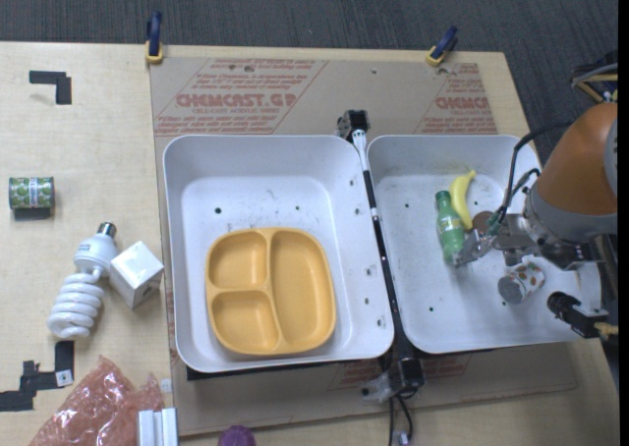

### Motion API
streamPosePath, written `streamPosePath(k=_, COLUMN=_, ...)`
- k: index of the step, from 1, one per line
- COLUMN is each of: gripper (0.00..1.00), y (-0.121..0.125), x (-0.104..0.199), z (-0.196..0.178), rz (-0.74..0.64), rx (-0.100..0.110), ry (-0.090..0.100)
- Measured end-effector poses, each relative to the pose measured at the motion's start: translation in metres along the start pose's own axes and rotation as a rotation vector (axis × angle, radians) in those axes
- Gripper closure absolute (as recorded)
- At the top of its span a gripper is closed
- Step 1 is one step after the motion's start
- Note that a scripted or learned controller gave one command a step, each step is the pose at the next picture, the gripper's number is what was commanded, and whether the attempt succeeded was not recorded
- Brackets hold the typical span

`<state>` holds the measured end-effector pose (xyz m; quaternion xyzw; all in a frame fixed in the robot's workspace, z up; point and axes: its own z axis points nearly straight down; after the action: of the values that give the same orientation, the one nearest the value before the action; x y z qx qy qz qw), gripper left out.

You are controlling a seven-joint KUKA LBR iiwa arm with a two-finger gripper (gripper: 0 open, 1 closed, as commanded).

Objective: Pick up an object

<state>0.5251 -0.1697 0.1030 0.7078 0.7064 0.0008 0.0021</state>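
1. The counter (88,154) carries two shallow white bins side by side in the middle of the frame, resting on a brown sheet printed with red lettering.
2. The left bin (187,169) holds a yellow divided plate (270,290) with three compartments, lying flat toward the bin's lower half.
3. The right bin (423,321) holds a green bottle (448,228) lying roughly along the frame's vertical, with a yellow banana (462,188) just above it, touching or nearly touching its upper end.
4. A small grey cup-like object (519,282) lies near the right bin's right side, below the arm's wrist.
5. The grey arm with its orange band (585,159) reaches in from the right edge of the frame, and the gripper (474,248) sits just right of the green bottle's lower part, close against it.
6. Whether the jaws are open, closed or gripping the bottle cannot be told from this angle.
7. At the left of the frame, outside the bins, lie a white spiral light bulb (81,282), a white cube (137,273), a small green can (30,195) and, at the lower left, a pink mesh bag (93,410).
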Motion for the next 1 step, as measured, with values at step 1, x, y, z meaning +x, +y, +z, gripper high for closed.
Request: streamPosePath(k=1, gripper=0.0, y=-0.048, x=0.0578, z=0.0106, rz=-0.001, rx=0.005, ry=0.002)
